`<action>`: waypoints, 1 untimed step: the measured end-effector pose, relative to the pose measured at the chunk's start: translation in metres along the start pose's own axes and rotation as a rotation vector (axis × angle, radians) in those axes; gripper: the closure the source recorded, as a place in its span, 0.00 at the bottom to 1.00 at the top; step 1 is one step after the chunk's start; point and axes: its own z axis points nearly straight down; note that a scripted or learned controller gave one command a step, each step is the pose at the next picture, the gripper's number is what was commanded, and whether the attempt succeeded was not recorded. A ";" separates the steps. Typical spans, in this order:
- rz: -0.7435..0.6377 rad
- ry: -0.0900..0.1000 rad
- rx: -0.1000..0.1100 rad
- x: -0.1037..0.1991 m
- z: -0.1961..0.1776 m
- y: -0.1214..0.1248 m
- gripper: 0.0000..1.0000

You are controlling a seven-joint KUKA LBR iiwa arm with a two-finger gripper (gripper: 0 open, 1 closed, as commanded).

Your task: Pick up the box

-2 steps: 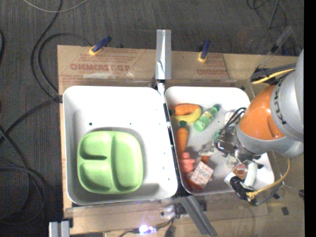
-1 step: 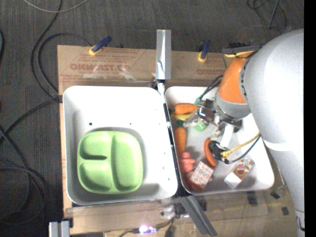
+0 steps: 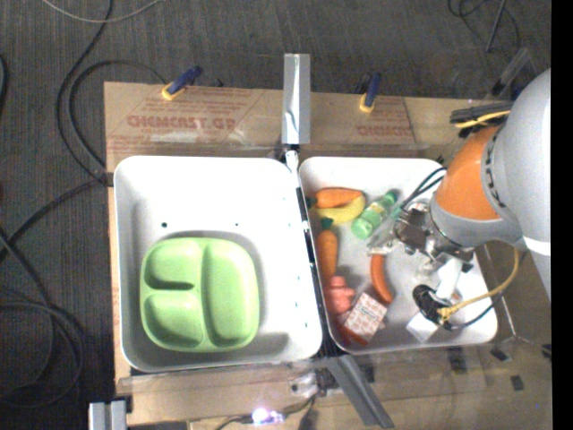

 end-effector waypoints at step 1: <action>0.327 -0.035 0.103 0.037 0.000 0.102 0.00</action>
